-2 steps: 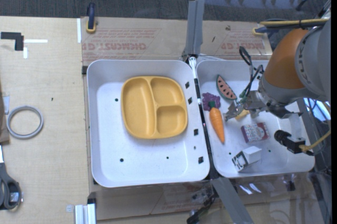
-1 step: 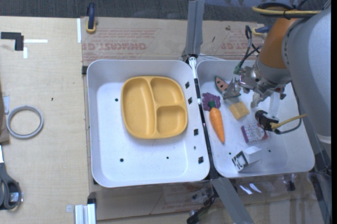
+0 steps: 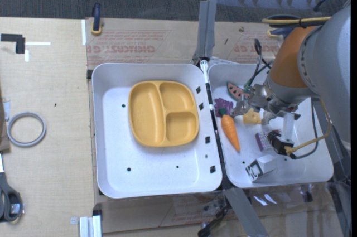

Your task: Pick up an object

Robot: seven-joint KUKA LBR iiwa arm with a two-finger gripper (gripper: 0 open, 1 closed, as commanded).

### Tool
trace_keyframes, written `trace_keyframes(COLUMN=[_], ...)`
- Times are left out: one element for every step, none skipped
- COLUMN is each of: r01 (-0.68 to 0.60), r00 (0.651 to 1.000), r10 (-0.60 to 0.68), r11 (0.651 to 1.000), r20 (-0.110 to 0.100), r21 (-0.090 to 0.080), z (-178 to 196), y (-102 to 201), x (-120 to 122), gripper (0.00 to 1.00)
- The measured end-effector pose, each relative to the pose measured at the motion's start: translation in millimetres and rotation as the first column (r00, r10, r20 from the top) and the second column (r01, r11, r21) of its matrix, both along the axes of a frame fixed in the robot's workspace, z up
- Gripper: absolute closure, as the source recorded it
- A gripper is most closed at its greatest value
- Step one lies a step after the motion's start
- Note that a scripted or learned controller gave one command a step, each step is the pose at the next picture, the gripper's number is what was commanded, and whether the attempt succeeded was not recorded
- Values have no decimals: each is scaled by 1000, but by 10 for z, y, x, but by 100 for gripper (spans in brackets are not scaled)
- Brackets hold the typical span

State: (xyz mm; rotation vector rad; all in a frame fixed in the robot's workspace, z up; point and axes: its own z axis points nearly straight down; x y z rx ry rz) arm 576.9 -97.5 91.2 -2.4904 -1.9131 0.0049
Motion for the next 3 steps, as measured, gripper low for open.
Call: trace_keyframes(r01=[-2,-2,193], r00=[1000,1000,981], r10=[2,2,-193], r11=[1000,1000,981], r20=[-2,-2,0], r21=[-1,-2,-1], z=[94,92,0], y=[-5,-4,24], x=[0,0,464], gripper=[100,0,0])
